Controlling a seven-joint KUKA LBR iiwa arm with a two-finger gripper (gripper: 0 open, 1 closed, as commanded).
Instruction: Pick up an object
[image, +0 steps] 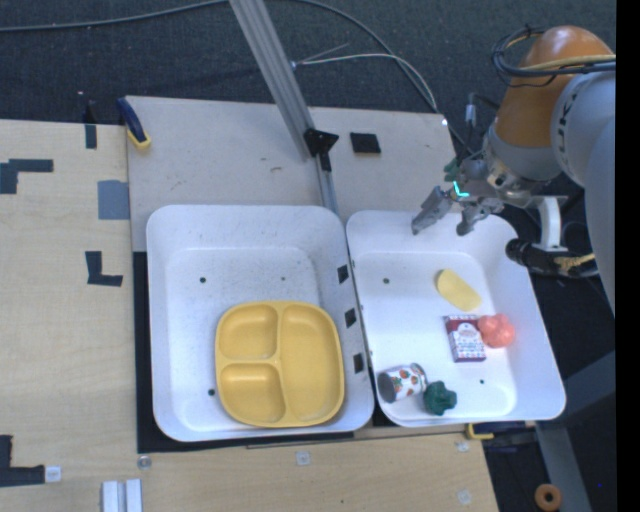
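Hand: your hand (447, 221) hangs over the far rim of the right bin (530, 330), at about 12 o'clock of that bin; the two fingers are spread apart with nothing between them.
Arm: the grey arm (590, 110) with its orange band comes in from 3 o'clock, above the bin's far right corner.
Yellow object: you have a flat yellow object (458, 289) lying just below the hand, toward 6 o'clock of it, apart from the fingers and with bare bin floor all round.
Red cluster: a small red-and-white box (465, 338) lies at mid-bin, touching a pink-orange lump (497, 330) on its 3 o'clock side, close to the right wall.
Near edge: a printed cup on its side (402, 382) and a dark green object (439, 399) sit just beside each other at 6 to 7 o'clock, tight to the near wall.
Open room: the left half of the right bin's floor, from 8 to 11 o'clock, is bare.
Left bin: the left bin (180, 300) carries a yellow divided plate (280, 362) at 5 o'clock, close to its near rim; its far half is bare.
Surface: your surface (60, 300) stretches out at 9 o'clock, marked with dark tape patches.
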